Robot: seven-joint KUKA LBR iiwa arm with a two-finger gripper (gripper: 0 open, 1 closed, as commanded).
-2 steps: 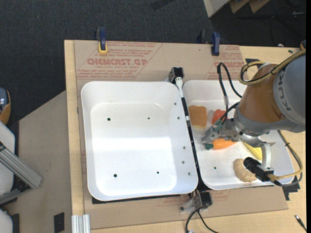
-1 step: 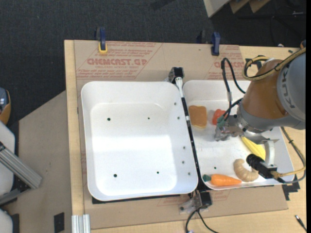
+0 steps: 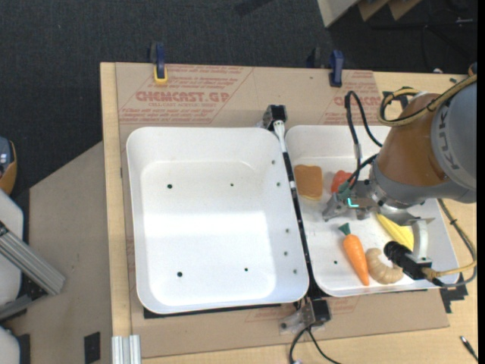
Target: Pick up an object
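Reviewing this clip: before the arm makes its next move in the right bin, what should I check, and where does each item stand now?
1. Tool is over the right bin: ok.
2. Something gripped: cannot tell.
3. Reachable targets nearby: ok; the tan block and red item lie beside the tool.
4. Carrot lies free of the tool: ok.
5. Yellow item unobstructed: not ok, partly under the arm.
6. Cable free of the bin contents: cannot tell.

Worktop (image 3: 227,89) of brown board, printed red lettering; two blue clamps (image 3: 158,54) at far edge. Dark carpet (image 3: 114,14) beyond. Aluminium rail (image 3: 30,260) at left.
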